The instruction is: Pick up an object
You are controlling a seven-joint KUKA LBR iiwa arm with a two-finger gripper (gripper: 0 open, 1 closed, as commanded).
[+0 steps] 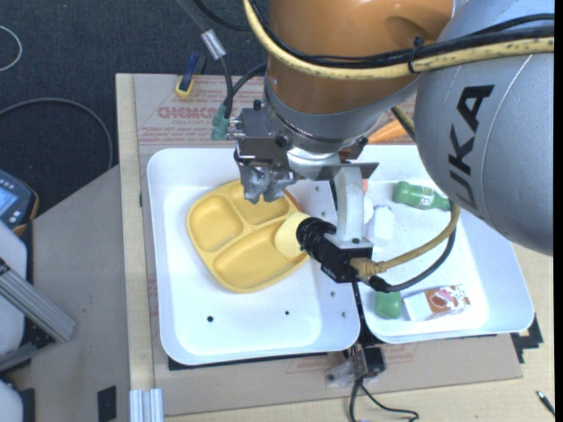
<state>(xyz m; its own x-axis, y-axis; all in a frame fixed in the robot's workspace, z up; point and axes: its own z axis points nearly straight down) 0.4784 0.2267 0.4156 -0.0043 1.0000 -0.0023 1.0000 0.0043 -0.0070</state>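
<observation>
A yellow divided plate (236, 243) lies in the left bin (176, 236), tilted toward the middle wall. My gripper (264, 185) hangs over the plate's far right corner, at or just above its rim. The arm's orange band and grey body cover the upper middle of the view and hide the back of both bins. A pale yellow rounded piece (288, 234) sits at the plate's right edge, beside the black cable fitting (327, 251).
The right bin (501, 280) holds a green bottle (420, 196), a white block (383, 223), a small green object (387, 304) and a red and white packet (442, 300). A yellow cable loops over the bins' shared wall.
</observation>
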